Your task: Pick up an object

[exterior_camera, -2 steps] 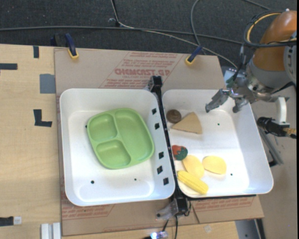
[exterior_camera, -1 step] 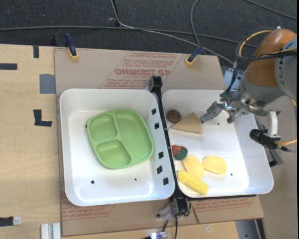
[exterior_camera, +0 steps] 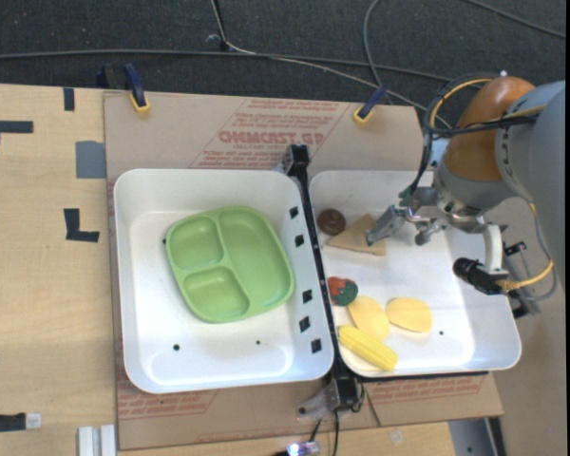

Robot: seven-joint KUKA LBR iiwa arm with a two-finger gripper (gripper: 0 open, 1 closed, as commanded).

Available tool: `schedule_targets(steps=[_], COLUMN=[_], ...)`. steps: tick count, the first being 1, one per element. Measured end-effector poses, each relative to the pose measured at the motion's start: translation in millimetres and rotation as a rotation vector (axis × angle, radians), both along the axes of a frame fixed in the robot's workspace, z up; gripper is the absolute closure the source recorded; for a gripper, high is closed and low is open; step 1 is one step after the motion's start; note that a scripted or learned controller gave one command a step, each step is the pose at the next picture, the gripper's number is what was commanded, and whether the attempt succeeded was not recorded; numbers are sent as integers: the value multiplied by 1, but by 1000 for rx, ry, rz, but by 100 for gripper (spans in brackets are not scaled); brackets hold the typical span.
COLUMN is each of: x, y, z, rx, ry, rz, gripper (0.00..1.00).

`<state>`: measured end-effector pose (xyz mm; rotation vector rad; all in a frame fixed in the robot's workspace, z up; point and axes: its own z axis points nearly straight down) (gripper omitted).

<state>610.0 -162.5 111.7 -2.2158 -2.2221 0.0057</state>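
Black carpet-like flooring runs behind a light wooden bench [exterior_camera: 38, 283], where a brown cardboard sheet [exterior_camera: 256, 131] printed with red lettering is clamped under two shallow white bins set side by side.

Reaching in from the right, the grey arm [exterior_camera: 541, 150] with its orange band [exterior_camera: 484, 126] carries the gripper [exterior_camera: 406, 224] low over the right bin [exterior_camera: 494, 345], near its upper middle. Its two fingers are spread apart, with nothing between them. One fingertip [exterior_camera: 386, 226] lies just above the near end of a tan wedge-shaped piece [exterior_camera: 356, 238], which looks like a slice of bread or cheese, though I cannot tell whether they touch. Just left of the wedge, close to the bin's left wall, sits a small dark brown round object [exterior_camera: 332, 220].

Lower in the same bin, a red toy with a green top [exterior_camera: 342, 290], something like a strawberry or tomato, rests beside the divider. Below it lie a pale yellow piece [exterior_camera: 369, 315], a yellow corn cob [exterior_camera: 368, 349] touching that piece, and to the right a flat yellow oval piece [exterior_camera: 409, 314].

Black cables [exterior_camera: 266, 55] trail across the floor beyond the bench, and a black fitting [exterior_camera: 482, 275] with yellow wiring hangs off the arm over the bin's right side.

Over in the left bin [exterior_camera: 138, 350] lies a light green divided plate [exterior_camera: 230, 263] with three compartments, well apart from the gripper.
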Motion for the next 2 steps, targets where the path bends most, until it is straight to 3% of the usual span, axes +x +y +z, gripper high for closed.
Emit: schedule_targets(steps=[1,2], x=[2,6], y=[0,2], z=[-24,-9], rx=[-1,1], ry=[-6,-18], rz=[-1,0], gripper=[0,100])
